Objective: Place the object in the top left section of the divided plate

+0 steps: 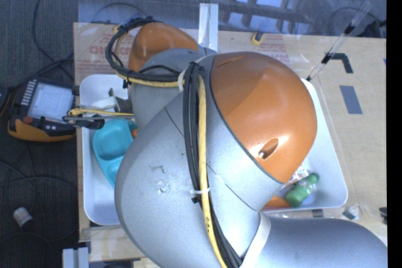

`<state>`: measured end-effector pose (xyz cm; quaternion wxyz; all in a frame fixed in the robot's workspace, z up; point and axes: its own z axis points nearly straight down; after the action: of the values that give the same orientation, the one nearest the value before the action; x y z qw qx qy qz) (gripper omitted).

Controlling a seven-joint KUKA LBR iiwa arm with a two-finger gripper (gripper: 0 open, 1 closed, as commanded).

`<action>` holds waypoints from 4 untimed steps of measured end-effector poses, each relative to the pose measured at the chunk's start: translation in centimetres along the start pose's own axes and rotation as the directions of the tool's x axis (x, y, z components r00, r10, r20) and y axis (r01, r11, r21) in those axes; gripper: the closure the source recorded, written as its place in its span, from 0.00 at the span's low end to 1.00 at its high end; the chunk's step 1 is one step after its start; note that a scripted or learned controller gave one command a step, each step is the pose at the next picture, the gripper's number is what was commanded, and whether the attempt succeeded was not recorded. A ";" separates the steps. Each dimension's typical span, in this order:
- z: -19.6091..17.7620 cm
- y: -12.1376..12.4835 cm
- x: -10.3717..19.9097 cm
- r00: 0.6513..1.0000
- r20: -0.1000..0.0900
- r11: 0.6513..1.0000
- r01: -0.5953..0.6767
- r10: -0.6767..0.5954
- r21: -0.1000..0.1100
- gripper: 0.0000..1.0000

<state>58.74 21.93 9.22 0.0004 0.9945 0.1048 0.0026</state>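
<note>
A light blue divided plate lay in the left white bin, largely hidden beneath the grey arm, with only its left portion and one raised divider showing. In the right bin, a green bottle-shaped object rested tilted at the near right corner.

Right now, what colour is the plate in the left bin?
Light blue. The divided plate shows in the camera view, partly hidden by the arm.
</note>
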 end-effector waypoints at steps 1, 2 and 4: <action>0.0 0.9 6.3 0.999 0.035 1.000 0.020 -0.020 0.013 0.00; -0.1 -1.2 -1.5 1.000 -0.007 1.000 0.023 -0.023 -0.008 0.00; -0.9 9.6 0.6 1.000 -0.006 1.000 -0.001 0.001 -0.007 1.00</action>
<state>61.32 12.67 10.17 0.0035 0.9945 0.1043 0.0060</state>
